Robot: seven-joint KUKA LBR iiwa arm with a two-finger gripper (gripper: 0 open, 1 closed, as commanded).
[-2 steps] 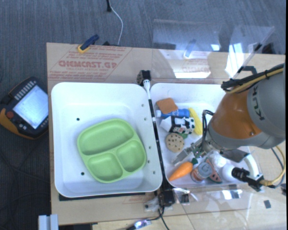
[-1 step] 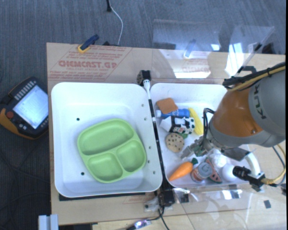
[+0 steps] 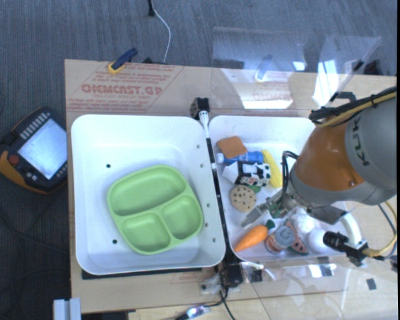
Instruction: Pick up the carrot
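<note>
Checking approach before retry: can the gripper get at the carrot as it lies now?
Probably yes. The carrot lies in the right bin near its front-left corner, top uncovered, with the gripper just up and right of it. A can crowds the carrot's right end and could obstruct.

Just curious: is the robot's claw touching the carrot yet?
Cannot tell. In the camera view the gripper sits right above the carrot, but any contact or gap is unclear.

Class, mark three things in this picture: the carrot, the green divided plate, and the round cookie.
carrot [image 3: 252, 237], camera view, middle of its orange body.
green divided plate [image 3: 120, 191], camera view, its left rim.
cookie [image 3: 241, 197], camera view, centre of its face.
</note>
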